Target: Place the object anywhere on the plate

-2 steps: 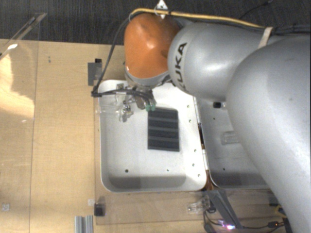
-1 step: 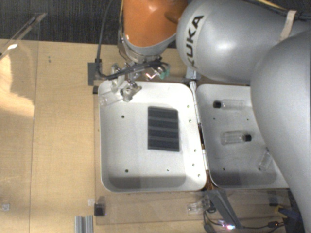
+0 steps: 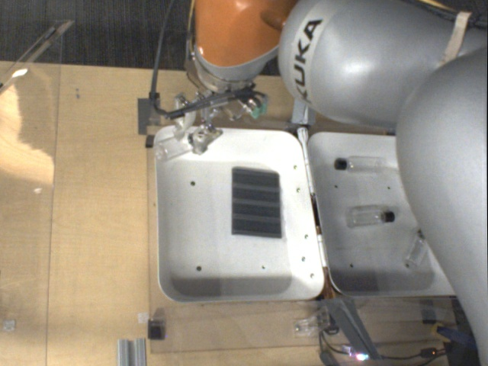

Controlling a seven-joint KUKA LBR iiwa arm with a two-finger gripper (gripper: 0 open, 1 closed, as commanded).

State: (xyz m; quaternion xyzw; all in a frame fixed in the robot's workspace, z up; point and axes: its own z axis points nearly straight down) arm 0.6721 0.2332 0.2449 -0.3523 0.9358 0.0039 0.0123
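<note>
The grey arm (image 3: 358, 52) comes in from the right and fills the upper part of the view, its orange band (image 3: 232, 17) above the wrist; the gripper (image 3: 200, 132) sits over the far left corner of the left bin (image 3: 171, 227), just at its rim, among cables and metal fittings; whether the jaws are spread or pressed together I cannot tell, and nothing can be made out between them.

In the left bin lies a dark ribbed rectangular plate (image 3: 256, 202), flat on the bin floor, a little right of the middle, well apart from the gripper; its top surface carries nothing.

The right bin (image 3: 343, 273), touching the left one along their shared wall, holds several clear, glassy objects; one (image 3: 358, 162) lies near the far wall with a dark end; another (image 3: 372, 217) lies near the middle, also dark at one end; a third (image 3: 415, 252) lies tilted beside the arm's edge.

Both bins rest on the pale wooden tabletop (image 3: 76, 242).
</note>
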